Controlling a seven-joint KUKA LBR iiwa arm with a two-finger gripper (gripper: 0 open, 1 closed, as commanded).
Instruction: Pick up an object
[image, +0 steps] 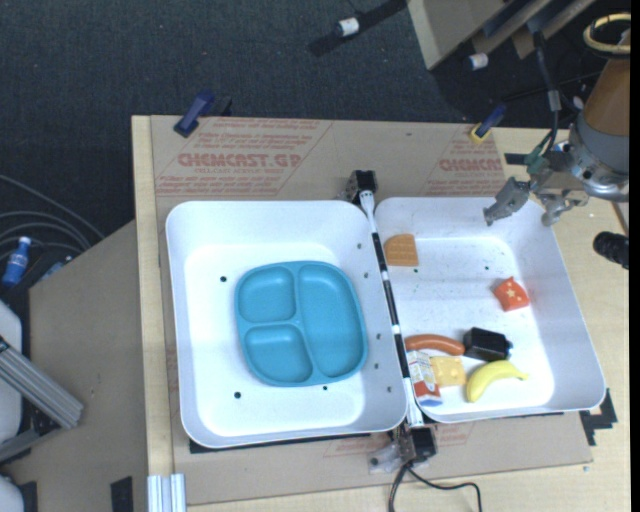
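Blue divided plate (299, 322) in left bin (200, 240); blue clamps (193, 113) on board

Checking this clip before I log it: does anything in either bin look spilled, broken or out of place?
Nothing stands out. The blue divided plate lies flat in the left bin. In the right bin, the banana, black block, hot dog, red piece and tan piece lie loose but intact. The gripper hangs open over the far rim.

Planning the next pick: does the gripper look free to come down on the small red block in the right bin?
Probably yes. The small red block lies alone on bare bin floor, apart from the other items, and the open gripper hangs above the right bin's far edge.
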